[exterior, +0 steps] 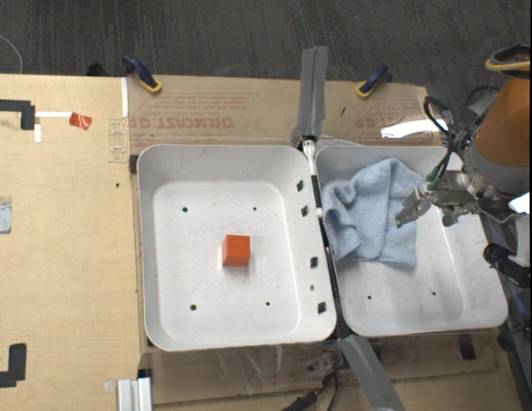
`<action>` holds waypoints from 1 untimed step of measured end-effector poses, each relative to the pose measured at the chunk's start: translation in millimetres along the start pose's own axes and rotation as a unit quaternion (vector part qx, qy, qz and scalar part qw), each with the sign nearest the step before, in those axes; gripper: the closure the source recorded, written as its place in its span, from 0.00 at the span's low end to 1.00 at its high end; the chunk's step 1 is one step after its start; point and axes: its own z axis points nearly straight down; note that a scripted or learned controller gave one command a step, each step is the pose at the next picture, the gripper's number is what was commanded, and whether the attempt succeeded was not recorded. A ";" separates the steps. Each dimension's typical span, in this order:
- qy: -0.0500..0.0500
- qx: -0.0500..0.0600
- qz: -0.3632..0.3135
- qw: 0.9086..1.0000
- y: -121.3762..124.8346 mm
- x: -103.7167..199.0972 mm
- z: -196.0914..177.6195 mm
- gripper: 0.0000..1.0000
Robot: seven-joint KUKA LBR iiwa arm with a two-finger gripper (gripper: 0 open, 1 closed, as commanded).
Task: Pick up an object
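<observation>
An orange-red cube (236,251) rests near the middle of the left bin (163,315). A crumpled light-blue towel (373,212) lies in the left half of the right bin (471,315), against the divider. My gripper (429,214) hangs over the right bin at the towel's right edge. It is open, and its left finger (409,212) sits over the cloth's edge with nothing between the two fingers. The grey arm with its orange band (508,127) comes in from the right.
Both bins sit on a cardboard sheet (223,114) held by blue and yellow clamps (141,73) at the back. A grey bar (313,92) runs up between the bins. A plywood bench (51,229) lies to the left, with a small red item (80,121) on it.
</observation>
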 end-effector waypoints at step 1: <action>0.000 0.000 -0.012 1.000 -41.9 -13.2 104.2 0.00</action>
